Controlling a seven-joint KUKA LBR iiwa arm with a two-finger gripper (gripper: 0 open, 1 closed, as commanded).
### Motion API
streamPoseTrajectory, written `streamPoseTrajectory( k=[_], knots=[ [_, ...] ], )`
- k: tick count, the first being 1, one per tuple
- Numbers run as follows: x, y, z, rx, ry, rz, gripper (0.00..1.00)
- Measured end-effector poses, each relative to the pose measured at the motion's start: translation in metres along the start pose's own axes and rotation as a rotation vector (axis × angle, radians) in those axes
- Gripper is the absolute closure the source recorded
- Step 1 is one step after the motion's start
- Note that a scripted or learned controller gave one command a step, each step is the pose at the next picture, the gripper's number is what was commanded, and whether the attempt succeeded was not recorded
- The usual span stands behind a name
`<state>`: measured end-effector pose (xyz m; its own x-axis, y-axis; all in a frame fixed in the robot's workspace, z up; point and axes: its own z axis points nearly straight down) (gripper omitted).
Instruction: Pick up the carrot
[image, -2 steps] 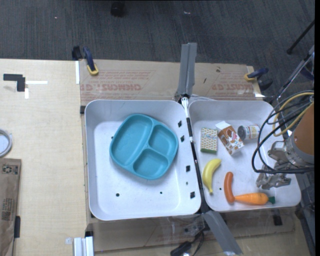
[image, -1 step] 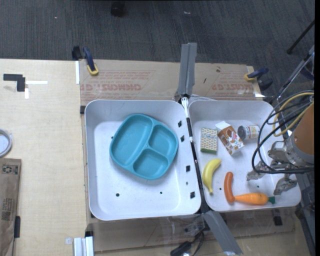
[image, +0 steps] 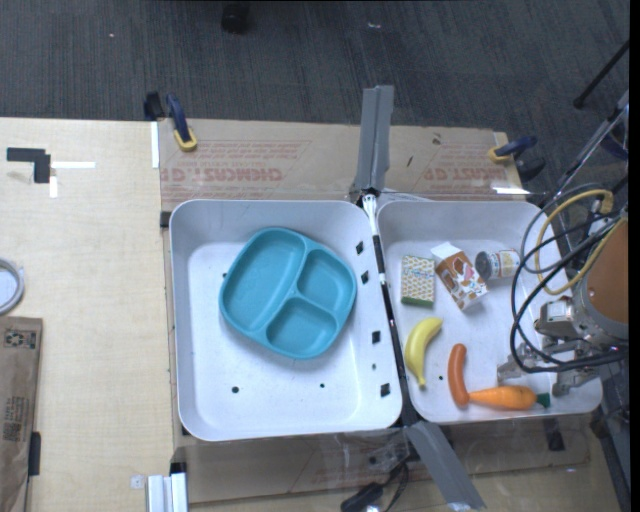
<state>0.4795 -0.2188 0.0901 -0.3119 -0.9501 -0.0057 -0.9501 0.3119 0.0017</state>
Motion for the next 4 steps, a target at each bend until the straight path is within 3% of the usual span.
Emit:
streamPoseTrajectory(
  k=[1, 2, 3, 4],
  knots=[
    [-0.002, 0.001, 0.001, -0.003, -0.004, -0.228, 0.0],
    [-0.009, -0.002, -0.002, 0.014, -0.008, -0.591, 0.0],
    [-0.053, 0.015, -0.001, 0.01, 0.0, -0.725, 0.0],
    [-0.07, 0.015, 0.0, 0.005, 0.0, -1.096, 0.0]
  ],
)
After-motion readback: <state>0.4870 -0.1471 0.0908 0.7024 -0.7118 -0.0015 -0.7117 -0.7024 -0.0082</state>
